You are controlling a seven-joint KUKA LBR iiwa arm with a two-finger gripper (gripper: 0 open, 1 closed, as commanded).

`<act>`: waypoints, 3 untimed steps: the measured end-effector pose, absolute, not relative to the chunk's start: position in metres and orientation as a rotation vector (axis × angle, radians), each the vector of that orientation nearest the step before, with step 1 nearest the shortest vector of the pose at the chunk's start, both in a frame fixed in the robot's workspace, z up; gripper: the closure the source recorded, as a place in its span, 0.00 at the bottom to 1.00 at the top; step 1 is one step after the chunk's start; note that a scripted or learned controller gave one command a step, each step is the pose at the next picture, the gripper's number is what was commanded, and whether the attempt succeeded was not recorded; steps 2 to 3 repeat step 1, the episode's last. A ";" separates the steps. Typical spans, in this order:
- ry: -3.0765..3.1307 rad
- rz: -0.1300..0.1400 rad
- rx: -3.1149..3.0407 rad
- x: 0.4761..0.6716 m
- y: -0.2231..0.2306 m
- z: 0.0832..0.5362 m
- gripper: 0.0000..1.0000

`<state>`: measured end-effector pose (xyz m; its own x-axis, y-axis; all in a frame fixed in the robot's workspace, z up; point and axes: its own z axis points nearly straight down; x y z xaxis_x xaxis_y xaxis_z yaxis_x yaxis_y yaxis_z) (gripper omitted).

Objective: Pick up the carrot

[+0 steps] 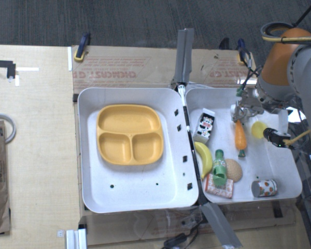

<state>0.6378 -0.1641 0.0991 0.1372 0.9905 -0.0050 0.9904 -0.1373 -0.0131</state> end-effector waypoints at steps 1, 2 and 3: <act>-2.105 0.003 -2.332 0.659 -0.138 0.195 1.00; -2.105 0.003 -2.332 0.659 -0.138 0.195 1.00; -2.105 0.003 -2.332 0.659 -0.138 0.195 1.00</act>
